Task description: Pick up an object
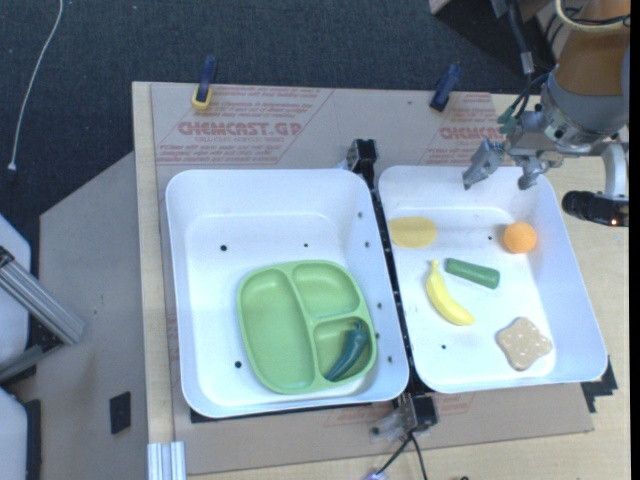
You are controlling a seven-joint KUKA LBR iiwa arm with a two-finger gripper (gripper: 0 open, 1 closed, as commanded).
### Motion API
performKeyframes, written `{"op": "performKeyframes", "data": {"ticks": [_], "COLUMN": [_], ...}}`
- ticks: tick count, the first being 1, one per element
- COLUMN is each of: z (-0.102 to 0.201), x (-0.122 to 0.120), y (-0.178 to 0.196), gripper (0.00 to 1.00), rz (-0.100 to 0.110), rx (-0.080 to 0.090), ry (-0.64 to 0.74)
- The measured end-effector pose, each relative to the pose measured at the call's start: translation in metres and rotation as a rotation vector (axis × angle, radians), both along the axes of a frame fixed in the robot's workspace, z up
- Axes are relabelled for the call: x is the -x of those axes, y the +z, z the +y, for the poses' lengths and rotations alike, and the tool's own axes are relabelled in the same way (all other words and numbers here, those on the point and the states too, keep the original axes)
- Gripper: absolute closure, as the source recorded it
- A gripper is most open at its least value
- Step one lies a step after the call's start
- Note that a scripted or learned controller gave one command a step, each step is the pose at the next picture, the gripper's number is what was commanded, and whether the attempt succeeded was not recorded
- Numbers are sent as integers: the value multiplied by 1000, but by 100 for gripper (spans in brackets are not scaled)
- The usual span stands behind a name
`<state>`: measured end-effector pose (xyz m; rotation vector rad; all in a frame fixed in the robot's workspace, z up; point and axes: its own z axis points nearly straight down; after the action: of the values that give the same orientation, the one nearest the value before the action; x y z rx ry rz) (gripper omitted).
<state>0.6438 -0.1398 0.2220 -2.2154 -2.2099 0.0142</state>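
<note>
Fingers (480,167) spread apart, nothing between them; we see the gripper (505,170) hanging over the far rim of the right bin (575,298), arm (590,63) entering from the right. Below it: yellow disc (413,232), orange ball (519,238), green cylinder (472,273), banana (447,296), tan piece (523,343), well spaced. Left bin (195,268) holds a green divided plate (285,333) with a dark green pepper (348,353).

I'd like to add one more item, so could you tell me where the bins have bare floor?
Left bin: bare strip behind the green plate. Right bin: bare patch between banana and cracker, crowded around lemon slice, green cylinder, orange ball.
</note>
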Motion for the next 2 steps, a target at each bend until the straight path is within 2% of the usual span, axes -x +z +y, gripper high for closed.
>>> {"op": "performKeyframes", "data": {"ticks": [1, 2], "z": [0, -9], "x": [-3, 0], "y": [8, -41], "gripper": [0, 0], "rz": [-14, -8], "rx": [2, 1], "ry": [3, 1]}}
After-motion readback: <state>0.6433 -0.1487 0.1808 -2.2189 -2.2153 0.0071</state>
